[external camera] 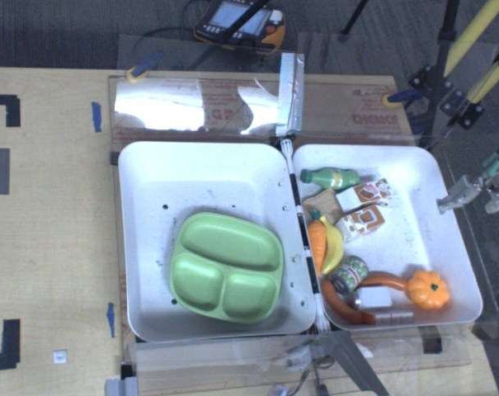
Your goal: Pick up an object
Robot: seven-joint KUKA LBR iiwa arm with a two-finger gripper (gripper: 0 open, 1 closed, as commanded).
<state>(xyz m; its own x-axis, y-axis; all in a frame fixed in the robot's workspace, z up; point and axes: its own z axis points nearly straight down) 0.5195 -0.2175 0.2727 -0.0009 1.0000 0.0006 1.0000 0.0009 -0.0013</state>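
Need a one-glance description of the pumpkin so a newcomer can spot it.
Look in the right-hand white bin, the one crowded with small items. Go to its near right corner, where the pumpkin sits at the end of a curved red piece. It is the only round, ribbed, orange thing with a short stem.

Beyond the 2 bins, a handheld control pendant (237, 23) lay on the dark floor at the upper middle of the frame, blue tape strips (96, 115) marked the wooden bench at left, and black tripod legs (373, 2) stood at upper right.
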